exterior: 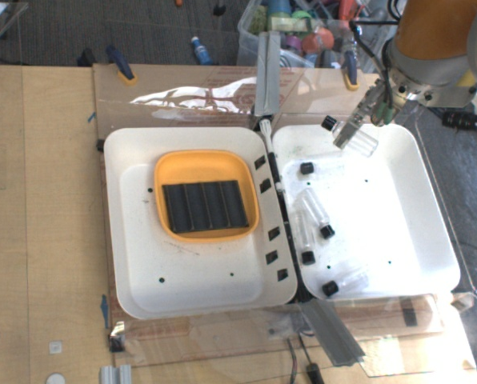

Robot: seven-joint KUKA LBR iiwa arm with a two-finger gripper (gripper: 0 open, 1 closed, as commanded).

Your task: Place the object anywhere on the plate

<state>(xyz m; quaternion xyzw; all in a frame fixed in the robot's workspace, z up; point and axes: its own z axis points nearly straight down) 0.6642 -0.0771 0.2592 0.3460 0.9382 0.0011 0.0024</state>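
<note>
Looking down at a slant, I am seeing the bench (38, 214) carrying two white bins side by side: the left bin (134, 278) and the right bin (414, 238). The grey arm (438, 22), with its orange band, is reaching in from the right and hanging over the right bin's far corner.

An orange plate (168, 170) is sitting in the left bin, towards its far side. A black ribbed slab (205, 206) is lying flat on the plate, inside the rim. Its long axis is running left to right across the view, its right end tipping very slightly away from me, while its ribs are crossing the short way.

The gripper (346, 137) is slanting down and to the left over the right bin's far edge, well apart from the plate. I am not able to tell how it is set. A clear piece (368, 142) is lying just beside its tip, and a black cap (328, 123) is sitting near it.

Clear vials (312, 210) with black caps are lying scattered along the right bin's left side, the middle ones pointing roughly near to far.
</note>
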